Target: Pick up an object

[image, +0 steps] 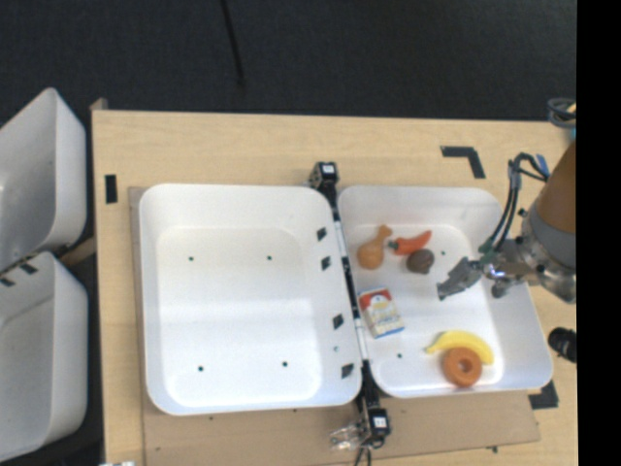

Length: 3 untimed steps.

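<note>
The right bin [505, 223] holds several small things. A tan drumstick-shaped toy [374, 249] lies at its upper left. A red-orange carrot toy [412, 241] and a brown round lump [419, 261] lie close together near the middle. A small red and white carton [381, 313] rests by the left wall. A yellow banana [462, 342] and an orange ring [462, 367] sit at the front. My gripper [454, 280] hangs over the bin's right half, just right of the brown lump and apart from it. Nothing shows between its fingers.
The left bin [155, 289] lies beside the right one, with a black-clipped divider [342, 289] between them. The wooden bench [243, 149] surrounds both. White containers [34, 260] stand off the bench at the far left. The arm's wrist and cables [529, 231] cross the right bin's right edge.
</note>
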Motion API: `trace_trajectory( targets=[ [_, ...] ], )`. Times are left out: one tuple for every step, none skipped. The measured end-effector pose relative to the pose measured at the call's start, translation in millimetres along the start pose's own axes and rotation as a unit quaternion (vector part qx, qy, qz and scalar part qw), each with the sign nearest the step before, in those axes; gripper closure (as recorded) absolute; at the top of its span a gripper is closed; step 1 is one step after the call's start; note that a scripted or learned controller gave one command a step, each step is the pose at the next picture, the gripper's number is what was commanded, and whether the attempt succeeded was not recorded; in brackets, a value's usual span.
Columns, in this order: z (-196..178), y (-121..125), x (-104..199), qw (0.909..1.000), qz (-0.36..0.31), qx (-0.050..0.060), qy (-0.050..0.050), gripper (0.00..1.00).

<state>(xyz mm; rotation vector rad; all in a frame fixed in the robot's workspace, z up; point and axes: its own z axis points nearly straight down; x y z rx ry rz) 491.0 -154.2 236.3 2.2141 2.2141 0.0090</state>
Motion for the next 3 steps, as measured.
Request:
trace_trajectory(
  targets=[
    [-6.6,-1.5,-49.1,1.0,0.001,0.004,0.0,0.0],
    [-6.0,-1.2,-46.6,1.0,-0.001,0.005,0.001,0.0],
    [-6.0,-1.2,-46.6,1.0,-0.001,0.005,0.001,0.0]
  ],
)
